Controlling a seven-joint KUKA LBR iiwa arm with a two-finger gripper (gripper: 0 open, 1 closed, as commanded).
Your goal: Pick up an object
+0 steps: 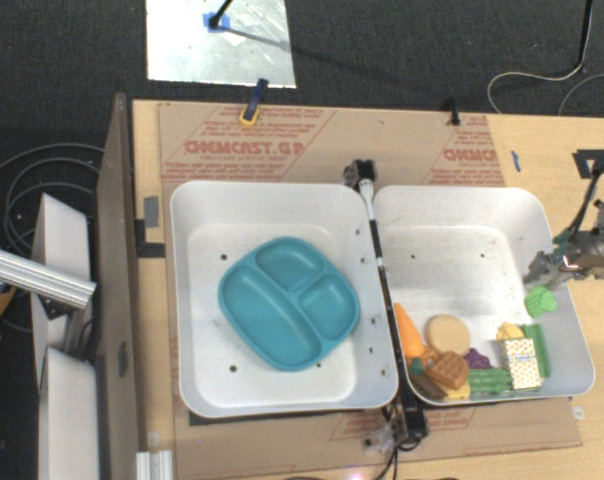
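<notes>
Fingers (544, 268) hover just above green toy (540, 302).

You're looking at a robotics lab. At nine o'clock, cables (22, 193) trail over dark carpet (62, 48). At centre, two bins (272, 208) sit on a cardboard-lined bench (402, 138).

Teal divided plate (289, 303), left bin (207, 208)

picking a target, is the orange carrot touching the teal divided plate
Apart. The camera view shows the carrot in the right bin and the teal plate in the left bin, with both bin rims between them.
</notes>
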